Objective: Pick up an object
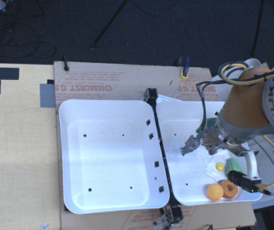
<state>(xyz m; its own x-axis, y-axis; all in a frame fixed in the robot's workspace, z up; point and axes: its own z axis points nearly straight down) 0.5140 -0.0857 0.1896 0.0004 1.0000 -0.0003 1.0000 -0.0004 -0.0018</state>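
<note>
Grey hand [189, 146], grip perhaps unreadable, mid right bin [180, 116]; toys [222, 180] by its near-right corner.

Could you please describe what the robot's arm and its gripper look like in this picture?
The arm is bulky and rounded, with a broad orange band above a grey wrist section. A black cable and yellow-and-white looped cables run along its upper part. The gripper is a small dark grey metal assembly with greenish parts near its mount.
</note>
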